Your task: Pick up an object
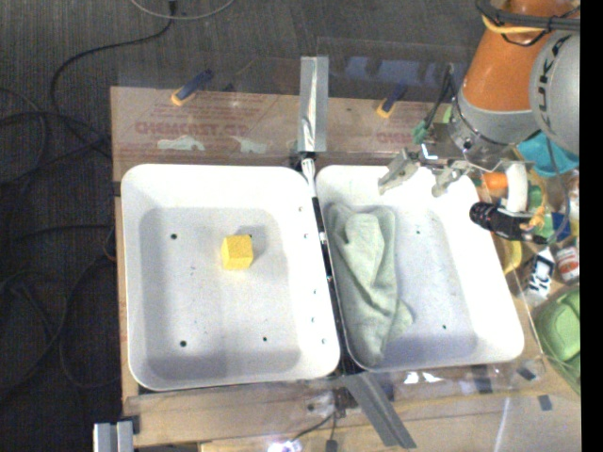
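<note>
A small yellow block [237,251] sits near the middle of the left bin [160,347]. In the right bin [471,332], a pale green cloth [373,271] lies crumpled along the left wall. The gripper [419,177] hangs over that bin's far edge, fingers spread and holding nothing (well apart from the cloth).

White bins: two, side by side, both lower left of the claw [419,174]; the right bin [471,337] lies just under it, the left bin [160,347] well off to its left.
Yellow blocks: one [237,251], in the left bin, far left of the claw.
Pale green cloths: one [372,276], in the right bin, just below the claw.
</note>
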Motion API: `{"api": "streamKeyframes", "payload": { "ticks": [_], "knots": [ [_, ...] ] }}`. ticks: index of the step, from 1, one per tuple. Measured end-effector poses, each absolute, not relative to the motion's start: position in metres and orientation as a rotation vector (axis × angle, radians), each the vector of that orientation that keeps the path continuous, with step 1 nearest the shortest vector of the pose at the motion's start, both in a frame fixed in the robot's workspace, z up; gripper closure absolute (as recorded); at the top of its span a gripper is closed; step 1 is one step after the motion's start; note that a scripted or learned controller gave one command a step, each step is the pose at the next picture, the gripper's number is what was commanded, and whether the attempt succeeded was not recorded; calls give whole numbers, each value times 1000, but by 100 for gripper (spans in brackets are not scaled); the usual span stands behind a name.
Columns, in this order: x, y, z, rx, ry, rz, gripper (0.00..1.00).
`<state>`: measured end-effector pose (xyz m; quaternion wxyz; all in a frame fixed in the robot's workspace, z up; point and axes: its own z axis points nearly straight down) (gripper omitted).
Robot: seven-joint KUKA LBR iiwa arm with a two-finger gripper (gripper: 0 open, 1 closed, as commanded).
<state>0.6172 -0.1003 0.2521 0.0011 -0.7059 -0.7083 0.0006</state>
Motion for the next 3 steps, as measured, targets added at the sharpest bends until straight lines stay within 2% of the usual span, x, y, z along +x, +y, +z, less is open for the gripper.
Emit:
{"api": "streamKeyframes", "payload": {
  "ticks": [1,2,3],
  "knots": [
    [651,-211,175,-2216,-2227,8,0],
    [599,-223,293,-2144,-2300,2,0],
    [668,-116,209,-2028,-2397,1,0]
  ]
}}
